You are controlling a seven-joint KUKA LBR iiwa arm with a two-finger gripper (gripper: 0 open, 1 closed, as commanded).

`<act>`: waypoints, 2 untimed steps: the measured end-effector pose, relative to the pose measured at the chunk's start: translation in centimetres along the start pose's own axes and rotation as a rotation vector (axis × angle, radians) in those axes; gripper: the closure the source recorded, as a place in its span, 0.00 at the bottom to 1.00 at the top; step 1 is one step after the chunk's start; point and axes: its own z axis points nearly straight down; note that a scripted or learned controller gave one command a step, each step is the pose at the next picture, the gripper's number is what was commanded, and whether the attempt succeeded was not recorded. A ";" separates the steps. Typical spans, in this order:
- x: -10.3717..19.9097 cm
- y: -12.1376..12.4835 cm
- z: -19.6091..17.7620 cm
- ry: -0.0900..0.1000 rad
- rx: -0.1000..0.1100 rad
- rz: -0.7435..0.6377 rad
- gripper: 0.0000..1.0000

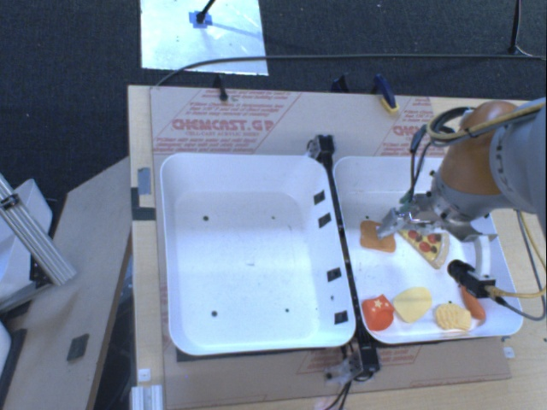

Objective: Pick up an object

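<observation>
The gripper [402, 220] hangs in the right white bin [376, 173]; whether it is open or closed, I cannot tell. Beside it lies a flat orange-brown plastic toast slice [377, 237], probably light, stiff, slippery; grip across its edges.

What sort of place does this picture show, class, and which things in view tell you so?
Probably a robotics lab test bench: a grey robot arm with an orange band reaches over two shallow white plastic bins, and the right bin holds toy food such as a plastic pizza slice.
</observation>
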 end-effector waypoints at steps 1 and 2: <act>-0.3 0.3 -1.4 -0.006 -0.008 0.001 1.00; -6.8 1.4 0.4 0.000 0.011 0.006 1.00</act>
